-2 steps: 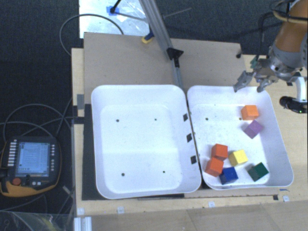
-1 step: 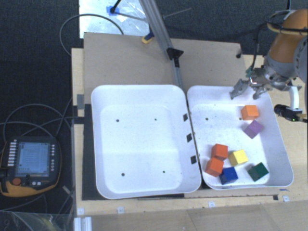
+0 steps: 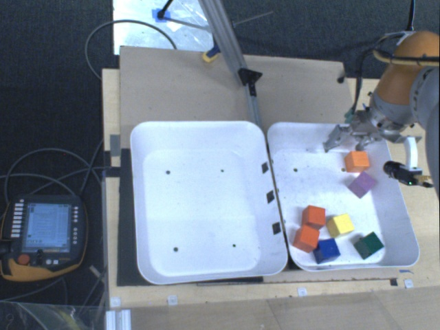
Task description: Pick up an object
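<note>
My gripper [image 3: 348, 140] hangs over the far part of the right bin [image 3: 300, 158], its grey fingers [image 3: 333, 141] spread open with nothing between them. An orange cube [image 3: 357, 161] lies just in front of the fingertips, apart from them. A purple block [image 3: 362, 183] sits a little nearer. At the bin's front lie a red-orange cube [image 3: 314, 216], another orange cube [image 3: 306, 238], a yellow cube [image 3: 340, 225], a blue cube [image 3: 327, 250] and a green cube [image 3: 369, 244].
The left bin [image 3: 199, 198] stands beside the right one, joined by dark clips [image 3: 270, 196]. A slanted metal pole [image 3: 227, 40] crosses the back of the bench. A teach pendant [image 3: 41, 236] lies on the floor at far left.
</note>
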